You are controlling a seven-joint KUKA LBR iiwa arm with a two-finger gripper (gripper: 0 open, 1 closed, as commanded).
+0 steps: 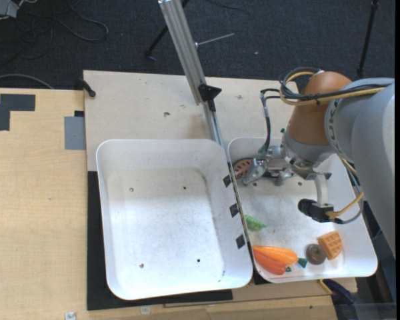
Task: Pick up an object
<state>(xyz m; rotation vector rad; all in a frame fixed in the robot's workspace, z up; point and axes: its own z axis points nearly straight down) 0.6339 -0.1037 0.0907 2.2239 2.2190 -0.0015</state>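
The right bin [360, 262] holds an orange carrot-shaped toy [275, 258] at its front left, a small green piece [255, 223] by its left wall, a brown round piece [315, 253] and an orange waffle-like block [331, 244] at the front right. A reddish-brown striped object [241, 167] lies at the bin's back left corner. My gripper [257, 173] hangs low over that back left corner, right beside the striped object. The wrist hides how its fingers stand and whether anything is between them.
The left bin [120, 159] sits beside the right one, its floor speckled with small dark dots. A slanted aluminium bar [187, 52] rises from between the bins toward the back. The grey arm [360, 125] covers the right bin's back right.
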